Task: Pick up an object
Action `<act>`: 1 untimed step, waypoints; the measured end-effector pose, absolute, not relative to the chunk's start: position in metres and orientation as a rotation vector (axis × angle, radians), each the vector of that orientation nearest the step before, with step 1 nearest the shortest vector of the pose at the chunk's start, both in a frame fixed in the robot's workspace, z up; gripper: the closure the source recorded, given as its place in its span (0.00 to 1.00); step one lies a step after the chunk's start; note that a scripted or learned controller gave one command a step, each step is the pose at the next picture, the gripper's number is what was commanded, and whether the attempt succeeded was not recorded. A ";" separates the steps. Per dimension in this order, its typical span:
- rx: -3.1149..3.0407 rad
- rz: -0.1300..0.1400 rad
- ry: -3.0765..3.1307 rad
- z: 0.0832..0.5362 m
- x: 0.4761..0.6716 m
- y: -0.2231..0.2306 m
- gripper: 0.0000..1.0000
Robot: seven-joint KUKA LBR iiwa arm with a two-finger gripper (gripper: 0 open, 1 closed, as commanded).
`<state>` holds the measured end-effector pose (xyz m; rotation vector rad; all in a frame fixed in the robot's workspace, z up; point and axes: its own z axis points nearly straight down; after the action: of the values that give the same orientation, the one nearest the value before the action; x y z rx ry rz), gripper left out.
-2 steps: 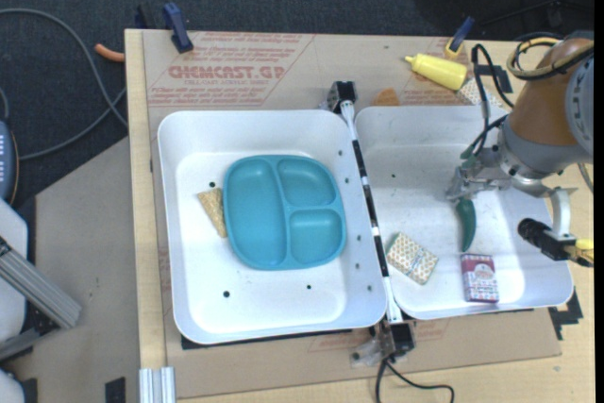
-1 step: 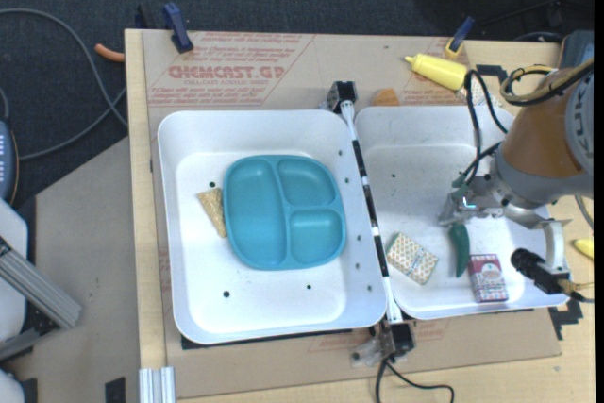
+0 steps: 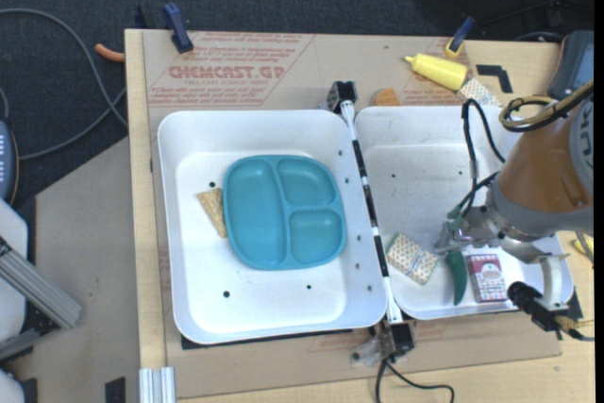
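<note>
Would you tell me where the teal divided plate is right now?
The teal divided plate lies in the middle of the left bin, with a tan cracker-like piece tucked at its left edge.

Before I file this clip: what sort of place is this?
Probably a robotics lab: two white bins clamped to a board, loose cables on dark carpet, and a robot arm.

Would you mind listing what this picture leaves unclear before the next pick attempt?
- Tool, camera view: the wrist covers its tips, so its state is unreadable.
- Green object: its upper end runs under the tool; contact is uncertain.
- Tan item: partly under the teal divided plate.
- Red packet: print too small to read.
- Arm: cut off by the right edge.
</note>
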<state>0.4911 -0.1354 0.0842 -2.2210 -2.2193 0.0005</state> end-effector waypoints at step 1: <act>-2.223 0.000 -2.223 0.134 0.557 -0.177 0.00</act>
<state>0.5570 -0.1773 0.1345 -2.2227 -2.2233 -0.0004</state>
